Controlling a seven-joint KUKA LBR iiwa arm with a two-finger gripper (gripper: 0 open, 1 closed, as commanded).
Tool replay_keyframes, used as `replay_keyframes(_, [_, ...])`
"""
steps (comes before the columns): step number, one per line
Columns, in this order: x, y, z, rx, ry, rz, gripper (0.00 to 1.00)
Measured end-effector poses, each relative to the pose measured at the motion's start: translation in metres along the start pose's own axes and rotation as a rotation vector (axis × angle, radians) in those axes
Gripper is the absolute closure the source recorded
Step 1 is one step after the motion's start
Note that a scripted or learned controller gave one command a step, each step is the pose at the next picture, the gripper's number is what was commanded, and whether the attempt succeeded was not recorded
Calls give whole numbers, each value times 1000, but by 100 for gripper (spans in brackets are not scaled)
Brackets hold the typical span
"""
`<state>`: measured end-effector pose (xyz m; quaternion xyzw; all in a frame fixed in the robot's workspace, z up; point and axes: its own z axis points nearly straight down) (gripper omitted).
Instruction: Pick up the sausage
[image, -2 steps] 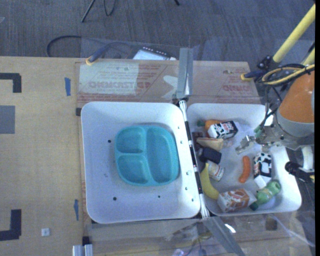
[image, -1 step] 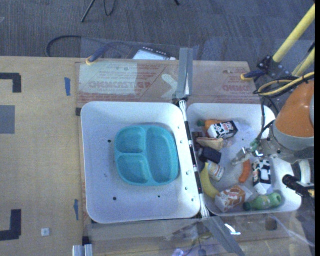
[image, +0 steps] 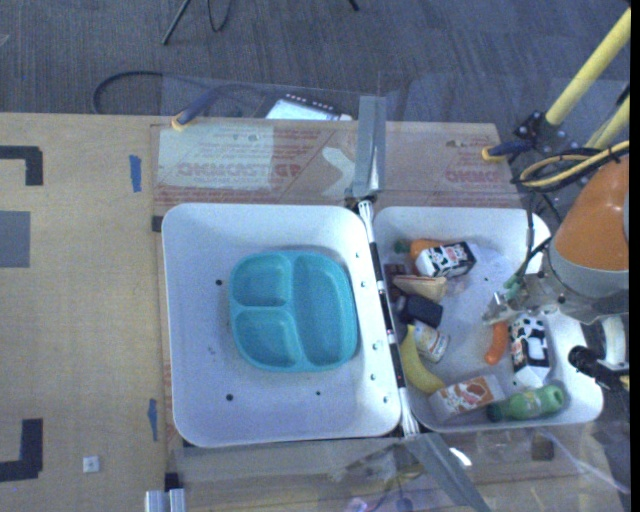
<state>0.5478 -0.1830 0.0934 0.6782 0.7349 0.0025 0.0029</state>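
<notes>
Two white bins seen from above, arm at the right.
The sausage (image: 497, 343) is seen beside the banana (image: 418, 366); the pincer's (image: 520, 296) opening cannot be told.

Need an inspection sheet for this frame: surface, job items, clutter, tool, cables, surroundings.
Surface: bench bears two white bins; left bin, right bin.
Job's things: small orange-red sausage-like piece in right bin; identity not certain.
Clutter: teal divided plate in left bin; banana, green bottle, cow-print carton, orange-white packet in right bin.
Tool: tool over right bin beside the orange-red piece; nothing seen held.
Cables: yellow and black cables upper right.
Surroundings: grey floor.
</notes>
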Motion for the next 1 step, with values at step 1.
replay_keyframes(1, [74, 44, -124, 10, 1, -62, 100])
